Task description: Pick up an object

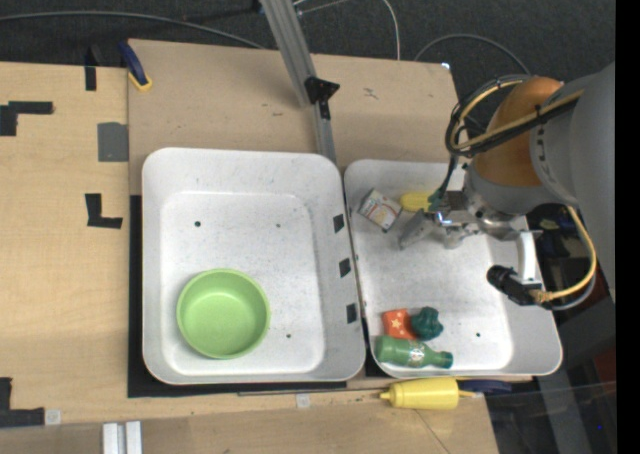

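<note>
The left bin (160, 182) holds a green bowl (223, 313), upright in its near left corner, well apart from everything else. A grey pole (290, 37) slants down from the top of the view to the seam between the two bins. The right bin (530, 352) carries the rest: near its far left corner lies a small grey packet (376, 209), tilted, and just beside it to the right a yellow piece (415, 201). The gripper (425, 225) hangs low over this far part of the bin, its grey fingers (412, 233) pointing left toward the packet and stopping just short of it (the yellow piece sits right above them, and contact cannot be judged). Whether the jaws are spread or pressed together cannot be told from this angle, and nothing can be seen pinched between them. Along the near edge of the right bin lie a red-orange toy (397, 323), a dark green toy (428, 322) touching it, and a green bottle (412, 353) on its side just below both. A yellow bottle (425, 394) lies on the bench (60, 242), outside the bin's near rim. The arm (545, 147), with orange band and looping cables, comes in from the right.
</note>
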You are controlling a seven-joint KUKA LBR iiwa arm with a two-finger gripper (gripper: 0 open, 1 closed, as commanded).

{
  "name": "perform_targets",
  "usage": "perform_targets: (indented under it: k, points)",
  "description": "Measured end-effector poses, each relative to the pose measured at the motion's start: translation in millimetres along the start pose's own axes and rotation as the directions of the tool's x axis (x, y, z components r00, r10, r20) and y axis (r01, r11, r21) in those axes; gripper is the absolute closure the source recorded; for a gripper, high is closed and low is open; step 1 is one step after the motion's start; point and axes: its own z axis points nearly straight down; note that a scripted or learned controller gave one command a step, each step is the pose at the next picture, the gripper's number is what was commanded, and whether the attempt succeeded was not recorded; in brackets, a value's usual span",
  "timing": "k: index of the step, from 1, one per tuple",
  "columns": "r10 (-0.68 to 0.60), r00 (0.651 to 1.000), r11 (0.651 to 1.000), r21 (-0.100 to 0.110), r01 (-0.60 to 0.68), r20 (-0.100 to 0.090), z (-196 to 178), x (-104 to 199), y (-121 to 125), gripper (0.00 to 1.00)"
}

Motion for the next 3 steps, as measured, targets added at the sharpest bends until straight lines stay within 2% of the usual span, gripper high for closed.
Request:
perform_targets:
  k: [1, 3]
  points:
    - [-0.001, 1.000, 1.000, -0.005, 0.001, 0.000, -13.0, 0.5, 1.6, 1.00]
    - [0.000, 1.000, 1.000, -0.011, 0.000, 0.001, -115.4, -1.4, -5.9, 1.00]
